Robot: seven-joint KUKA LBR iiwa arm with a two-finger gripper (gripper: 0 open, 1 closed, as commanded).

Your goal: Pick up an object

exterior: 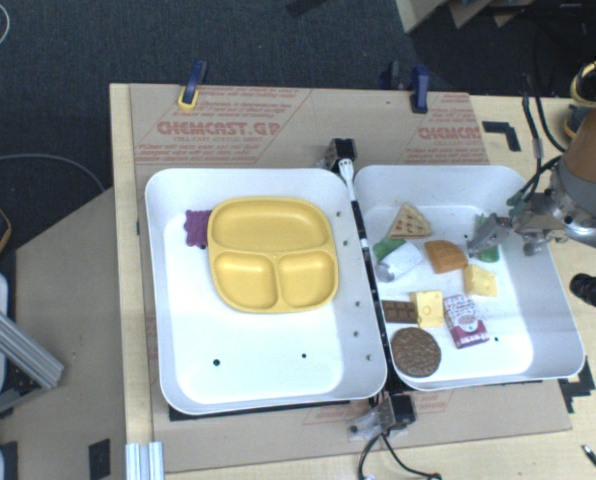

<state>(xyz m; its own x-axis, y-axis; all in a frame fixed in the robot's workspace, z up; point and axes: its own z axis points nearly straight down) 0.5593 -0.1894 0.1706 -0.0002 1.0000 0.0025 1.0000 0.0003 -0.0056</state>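
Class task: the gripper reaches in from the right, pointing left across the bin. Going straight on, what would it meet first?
Probably the orange-brown bread piece, just left of the gripper; depth is unclear, so it might pass above.

You can read "CHEMCAST G.P" in red on the brown cardboard sheet [278, 118] just behind the left white bin [168, 298]; a partial repeat sits behind the right bin.

We see even, bright overhead light. The white bins [178, 268] glare slightly, nearly washed out, with soft, short shadows under the yellow tray [273, 253]. Detail is a little soft and grainy; the dark floor [78, 28] stays dim.
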